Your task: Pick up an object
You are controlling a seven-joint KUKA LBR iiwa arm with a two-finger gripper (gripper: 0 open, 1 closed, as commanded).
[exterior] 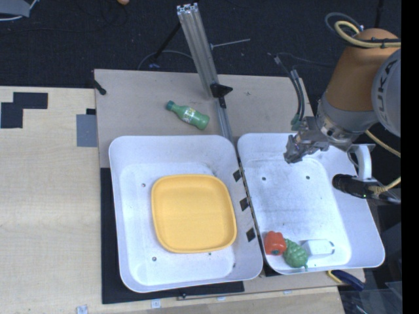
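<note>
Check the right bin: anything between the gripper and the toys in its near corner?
Nothing visible. The gripper is over the far end of the right bin; the red toy, green toy and white object sit bunched at the near edge, with bare bin floor between. They touch each other, so a clean single pick may be awkward.

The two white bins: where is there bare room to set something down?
Most of the right white bin floor lies bare, between the gripper and the red toy, green toy and white piece crowding its near edge. The square yellow plate fills the left white bin.
</note>
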